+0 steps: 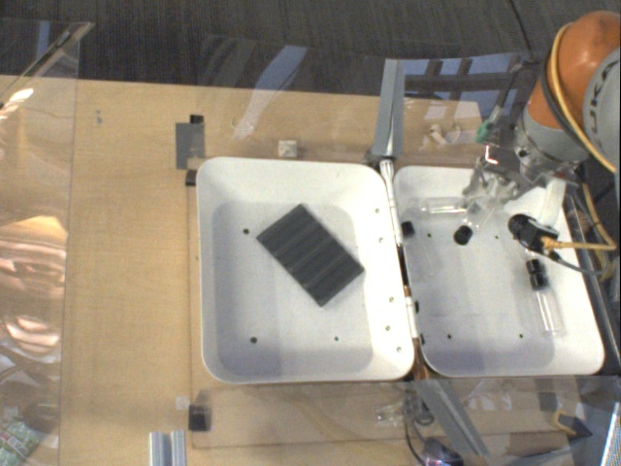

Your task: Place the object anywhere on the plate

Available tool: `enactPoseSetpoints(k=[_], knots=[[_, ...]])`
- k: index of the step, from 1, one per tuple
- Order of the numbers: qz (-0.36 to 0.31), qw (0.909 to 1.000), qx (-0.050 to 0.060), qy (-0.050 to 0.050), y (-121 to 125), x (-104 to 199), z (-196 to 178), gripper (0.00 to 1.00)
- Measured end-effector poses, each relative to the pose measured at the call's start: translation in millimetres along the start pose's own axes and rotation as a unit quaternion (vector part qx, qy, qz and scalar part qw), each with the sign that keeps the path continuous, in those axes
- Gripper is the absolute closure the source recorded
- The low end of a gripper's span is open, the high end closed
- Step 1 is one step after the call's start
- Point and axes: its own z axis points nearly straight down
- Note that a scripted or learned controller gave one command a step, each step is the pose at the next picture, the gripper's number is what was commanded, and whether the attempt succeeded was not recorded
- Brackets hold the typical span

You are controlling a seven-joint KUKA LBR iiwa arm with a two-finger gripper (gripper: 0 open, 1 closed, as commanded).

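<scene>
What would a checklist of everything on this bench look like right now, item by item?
Surface: wooden bench bearing two shallow white bins side by side, left bin and right bin.
Job's things: dark ribbed plate lying flat and tilted in the left bin; clear tube-like objects and small dark pieces in the right bin, too small to identify.
Clutter: small cube on the bench behind the left bin.
Grippers: gripper over the right bin's far side; grasp cannot be judged.
Cables: black cables along the arm; an orange wire near the right bin.
Surroundings: metal strut between the bins, dark floor beyond.
</scene>
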Motion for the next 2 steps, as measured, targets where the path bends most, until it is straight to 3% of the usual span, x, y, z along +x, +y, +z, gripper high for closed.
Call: enactPoseSetpoints(k=[1, 2], knots=[[-0.014, 0.9999, 0.001, 0.000, 36, -5, -6, 1.00], [-0.017, 0.9999, 0.000, 0.000, 39, -6, -43, 1.00]])
